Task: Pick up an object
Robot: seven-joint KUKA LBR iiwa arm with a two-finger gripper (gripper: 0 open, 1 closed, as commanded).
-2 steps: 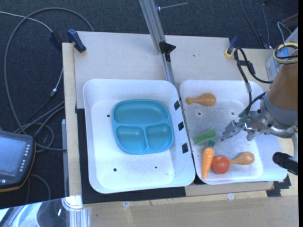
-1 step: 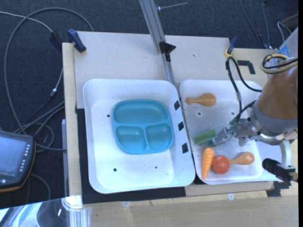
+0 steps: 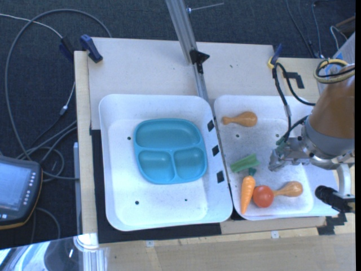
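The right bin point(image 3: 265, 103) holds several toy foods. A tan drumstick point(image 3: 240, 119) lies near its back, a green piece point(image 3: 244, 164) near the middle, and an orange carrot point(image 3: 247, 193), a red tomato point(image 3: 263, 196) and a second tan drumstick point(image 3: 290, 189) along the front. My gripper point(image 3: 280, 158) hangs low over the bin's right half, to the right of the green piece and above the front drumstick. Nothing shows between its fingers.
The left bin point(image 3: 121, 208) carries a blue divided plate point(image 3: 169, 150). A metal pole point(image 3: 183, 21) slants down to the gap between the bins. Black cables point(image 3: 287, 89) run along the right bin's back right. A blue clamp point(image 3: 90, 47) sits at the bench's far left corner.
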